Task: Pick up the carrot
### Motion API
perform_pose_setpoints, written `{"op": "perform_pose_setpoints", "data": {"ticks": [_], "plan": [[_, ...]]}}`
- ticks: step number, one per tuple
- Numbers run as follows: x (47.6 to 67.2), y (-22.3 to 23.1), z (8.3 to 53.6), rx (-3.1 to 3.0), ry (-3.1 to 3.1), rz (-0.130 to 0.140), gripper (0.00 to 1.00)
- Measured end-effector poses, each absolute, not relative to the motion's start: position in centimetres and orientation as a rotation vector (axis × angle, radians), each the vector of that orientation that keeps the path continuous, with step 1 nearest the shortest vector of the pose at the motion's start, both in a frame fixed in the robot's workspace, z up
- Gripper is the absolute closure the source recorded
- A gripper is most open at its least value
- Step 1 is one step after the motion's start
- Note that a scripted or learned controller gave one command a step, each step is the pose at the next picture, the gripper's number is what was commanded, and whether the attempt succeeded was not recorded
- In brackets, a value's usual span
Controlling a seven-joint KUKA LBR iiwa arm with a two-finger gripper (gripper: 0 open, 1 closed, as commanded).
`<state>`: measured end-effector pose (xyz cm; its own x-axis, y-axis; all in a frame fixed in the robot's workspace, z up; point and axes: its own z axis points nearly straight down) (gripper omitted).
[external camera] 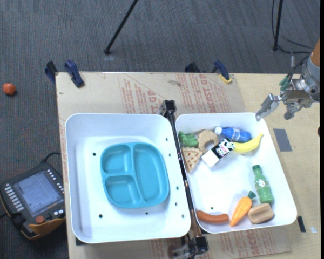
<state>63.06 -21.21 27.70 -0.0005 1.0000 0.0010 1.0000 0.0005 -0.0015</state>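
Note:
The carrot [241,210] is orange with a green top and lies near the front edge of the right bin [227,177], between a sausage [212,217] and a bread roll [261,213]. My gripper [279,106] hangs at the far right, above the bench just past the right bin's back right corner, far from the carrot. Its fingers stand apart with nothing between them.
The right bin also holds a green bottle [262,184], a banana [247,145], a blue bottle [233,133], a milk carton [218,152], a waffle [191,157], a pretzel and green vegetable. A blue divided plate [135,174] lies in the left bin [81,144].

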Motion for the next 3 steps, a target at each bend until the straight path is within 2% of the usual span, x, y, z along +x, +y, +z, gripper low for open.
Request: {"op": "perform_pose_setpoints", "data": {"ticks": [1, 2, 3], "plan": [[48.3, -20.6, 20.8, -1.866, -2.524, 0.0, 0.0], [47.5, -16.8, 8.7, -1.767, -2.592, 0.0, 0.0], [47.5, -16.8, 9.7, -1.775, -2.587, -0.001, 1.0]]}}
